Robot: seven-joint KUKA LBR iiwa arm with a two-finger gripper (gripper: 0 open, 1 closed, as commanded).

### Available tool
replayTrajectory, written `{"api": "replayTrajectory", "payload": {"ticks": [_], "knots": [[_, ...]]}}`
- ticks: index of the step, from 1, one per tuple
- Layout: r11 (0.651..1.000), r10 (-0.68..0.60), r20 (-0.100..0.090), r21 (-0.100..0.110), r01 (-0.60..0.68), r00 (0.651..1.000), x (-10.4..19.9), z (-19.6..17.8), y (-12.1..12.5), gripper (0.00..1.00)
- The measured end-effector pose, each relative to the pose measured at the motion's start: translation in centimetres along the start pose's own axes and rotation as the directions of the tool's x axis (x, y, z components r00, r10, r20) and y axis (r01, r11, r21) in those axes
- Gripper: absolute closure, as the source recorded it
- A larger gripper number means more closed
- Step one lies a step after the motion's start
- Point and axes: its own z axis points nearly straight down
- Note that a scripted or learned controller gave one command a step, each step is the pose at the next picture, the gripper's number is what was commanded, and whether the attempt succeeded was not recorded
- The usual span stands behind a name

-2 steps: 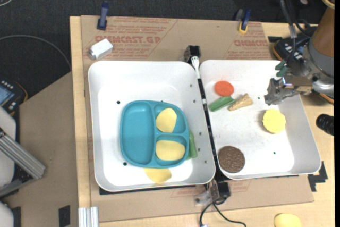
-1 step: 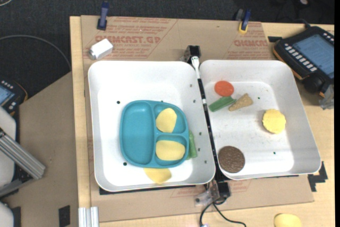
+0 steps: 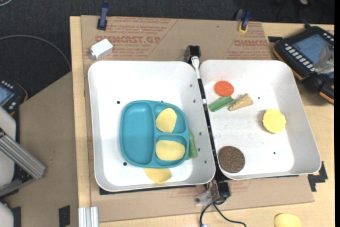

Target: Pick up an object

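From the camera above the surface, both bins lay open to me, and my tool's state I could not tell.

I judged the step in hand to be choosing a target and coming down on it cleanly. The best pick seemed the yellow disc [image 3: 274, 120] in the right bin [image 3: 297, 94]: it lay flat and well apart from its neighbours, so my tool could straddle it without nudging anything. The orange disc [image 3: 223, 87], green stick [image 3: 221, 103] and tan wedge [image 3: 240, 102] sat crowded together, the stick touching the wedge, which I thought risky. The brown disc [image 3: 231, 159] lay near the bin's front wall, leaving little room.

In the left bin [image 3: 103, 114], a teal divided tray [image 3: 138, 133] held two yellow pieces [image 3: 166, 120] in separate compartments; another yellow piece [image 3: 158, 174] lay just beside the tray's front edge.
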Motion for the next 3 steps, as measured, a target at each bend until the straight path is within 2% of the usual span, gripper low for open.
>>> {"api": "replayTrajectory", "payload": {"ticks": [1,2,3], "knots": [[1.000,0.011,-0.006,0.025,-0.010,1.000,0.3,8.5,-3.2,1.00],[1.000,0.017,-0.004,0.023,-0.017,1.000,-6.6,15.2,-3.9,1.00],[1.000,0.004,0.004,-0.007,-0.004,1.000,-3.0,-5.8,-1.6,1.00]]}}
